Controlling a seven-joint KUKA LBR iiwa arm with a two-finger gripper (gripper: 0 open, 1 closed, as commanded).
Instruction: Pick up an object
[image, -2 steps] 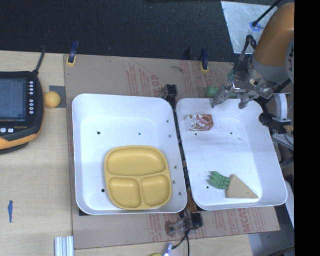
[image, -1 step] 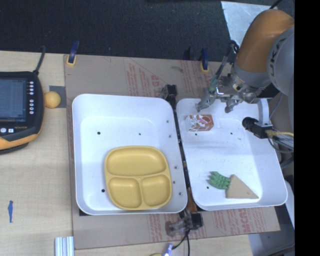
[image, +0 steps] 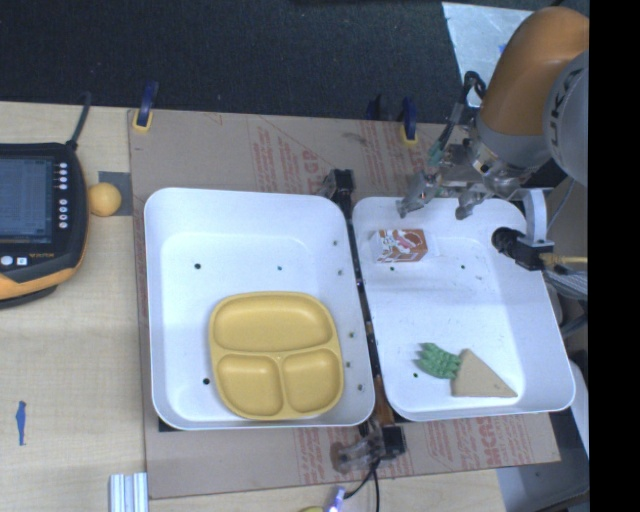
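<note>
We see the gripper (image: 438, 206) hovering over the right bin's (image: 520, 310) far rim, fingers spread and holding nothing. Just below it lies a red-and-white packet (image: 401, 245); a green toy (image: 438, 360) touches a tan wedge (image: 482, 378) near the front.

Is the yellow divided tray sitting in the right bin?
No, the yellow divided tray lies in the left bin, not the right bin.

hand (image: 438, 205) open, above right bin (image: 520, 395) far rim | red packet (image: 401, 245) just below | yellow tray (image: 275, 352) in left bin (image: 175, 300)
</note>
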